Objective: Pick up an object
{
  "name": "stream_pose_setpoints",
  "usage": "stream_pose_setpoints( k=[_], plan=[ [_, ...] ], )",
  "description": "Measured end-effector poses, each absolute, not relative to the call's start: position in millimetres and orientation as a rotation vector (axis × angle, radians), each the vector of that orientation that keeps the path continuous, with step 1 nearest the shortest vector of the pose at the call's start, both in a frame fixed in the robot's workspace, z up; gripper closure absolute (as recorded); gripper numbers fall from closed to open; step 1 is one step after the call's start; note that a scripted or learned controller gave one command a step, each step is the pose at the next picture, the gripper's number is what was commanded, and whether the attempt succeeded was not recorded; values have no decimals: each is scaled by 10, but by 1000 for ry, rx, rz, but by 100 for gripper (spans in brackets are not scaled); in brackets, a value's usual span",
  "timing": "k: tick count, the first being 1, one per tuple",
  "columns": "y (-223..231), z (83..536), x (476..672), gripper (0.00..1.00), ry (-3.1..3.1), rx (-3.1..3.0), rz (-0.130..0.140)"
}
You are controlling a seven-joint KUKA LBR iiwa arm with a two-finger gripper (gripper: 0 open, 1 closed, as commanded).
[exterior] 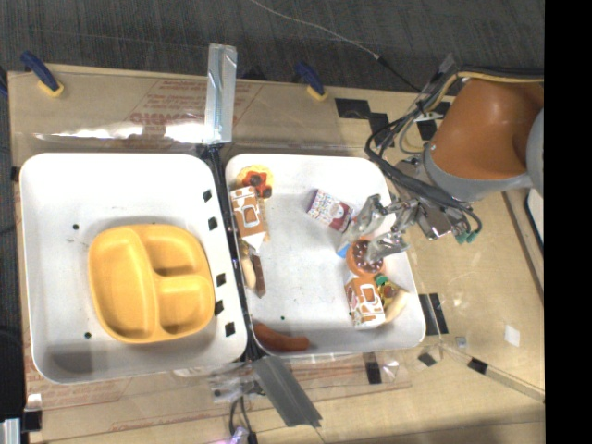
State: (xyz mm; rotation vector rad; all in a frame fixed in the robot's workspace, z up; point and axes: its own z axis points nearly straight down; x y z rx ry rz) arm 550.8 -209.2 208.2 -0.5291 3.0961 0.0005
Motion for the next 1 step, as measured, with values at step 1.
stream_pose_setpoints(
  k=[1],
  plan=[
    [-1825,1876,5780,100,3137,110,0]
  ],
)
